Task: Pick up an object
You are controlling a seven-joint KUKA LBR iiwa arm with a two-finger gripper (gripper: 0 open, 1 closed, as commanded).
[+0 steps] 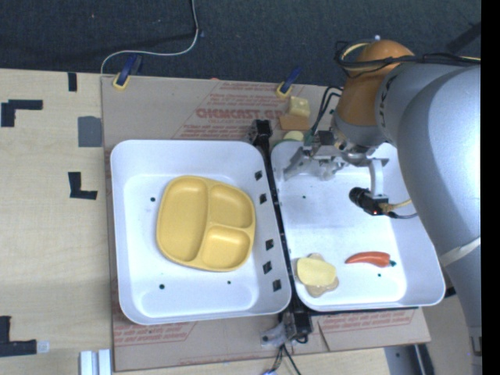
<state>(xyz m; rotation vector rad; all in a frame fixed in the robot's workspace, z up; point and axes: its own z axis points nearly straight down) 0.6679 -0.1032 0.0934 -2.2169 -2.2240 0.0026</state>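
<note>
L bin (129, 209): yellow tray (205, 223). R bin (414, 276): red pepper (367, 258), pale yellow food (316, 273). Gripper (312, 162) up top, can't tell its grip.

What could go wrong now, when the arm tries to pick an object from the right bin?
1. The gripper sits at the far end of the right bin, while the red pepper and the pale yellow food piece lie near the front edge; closing here would likely catch nothing.
2. The yellow piece lies close to the bin wall, so the fingers may hit the wall.
</note>
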